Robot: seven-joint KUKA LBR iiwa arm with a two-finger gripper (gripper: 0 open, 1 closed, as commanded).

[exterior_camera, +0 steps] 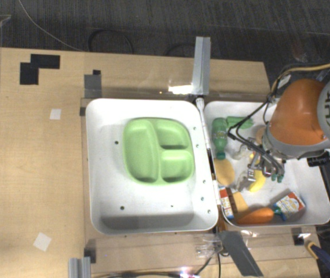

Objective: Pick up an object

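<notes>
The gripper (256,175) hangs low over the middle of the right bin (321,204), its metal fingers pointing down into the clutter; whether they are spread or closed cannot be told from this angle, and nothing can be seen clamped between them. Above it sits the orange band (295,112) of the arm, with black cables looping off toward the bin's left side.

Directly under and beside the fingertips lies a small yellow object (258,182), banana-like in colour, partly hidden by the gripper. Just to its left, near the bin's left wall, rests a pale yellow rounded piece (225,170). Further up along that same wall, toward the far left corner, stands a green bottle-like item (220,130) with a second green shape beside it. Along the near edge lies an orange carrot-shaped object (256,215), smooth and tapered, touching a red and white packet (226,202) at the near left corner. To the right of the carrot, still by the near edge, sits a small carton (289,204) printed in red, white and blue, tilted.

The left bin (104,213) carries a light green divided tray (156,149) with three compartments, lying around its centre.
</notes>
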